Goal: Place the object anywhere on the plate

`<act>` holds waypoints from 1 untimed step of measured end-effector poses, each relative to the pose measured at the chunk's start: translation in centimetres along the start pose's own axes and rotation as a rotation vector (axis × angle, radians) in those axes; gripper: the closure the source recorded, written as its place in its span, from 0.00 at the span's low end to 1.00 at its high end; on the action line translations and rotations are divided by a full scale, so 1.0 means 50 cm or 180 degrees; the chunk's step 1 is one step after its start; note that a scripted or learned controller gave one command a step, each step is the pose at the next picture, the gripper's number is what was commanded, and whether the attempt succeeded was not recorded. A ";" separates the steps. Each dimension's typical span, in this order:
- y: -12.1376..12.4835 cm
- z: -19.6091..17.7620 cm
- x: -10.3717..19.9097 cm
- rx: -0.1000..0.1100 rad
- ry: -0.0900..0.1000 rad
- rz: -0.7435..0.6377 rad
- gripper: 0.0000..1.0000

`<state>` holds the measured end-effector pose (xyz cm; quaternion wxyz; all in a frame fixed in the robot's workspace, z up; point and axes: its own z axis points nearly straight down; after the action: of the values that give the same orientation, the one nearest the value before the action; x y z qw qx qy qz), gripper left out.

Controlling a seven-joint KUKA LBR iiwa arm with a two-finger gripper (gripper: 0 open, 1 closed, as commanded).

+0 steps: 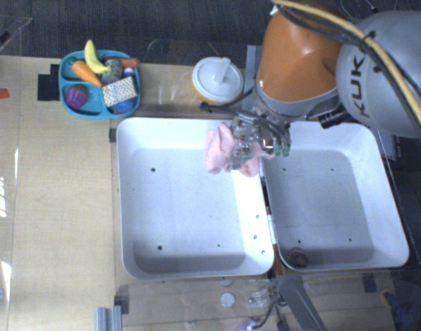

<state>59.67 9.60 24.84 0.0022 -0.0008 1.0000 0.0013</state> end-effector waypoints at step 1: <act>0.083 0.006 0.069 0.0001 0.0001 -0.0007 1.00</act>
<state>56.23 13.73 24.52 0.0020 -0.0019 1.0000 0.0012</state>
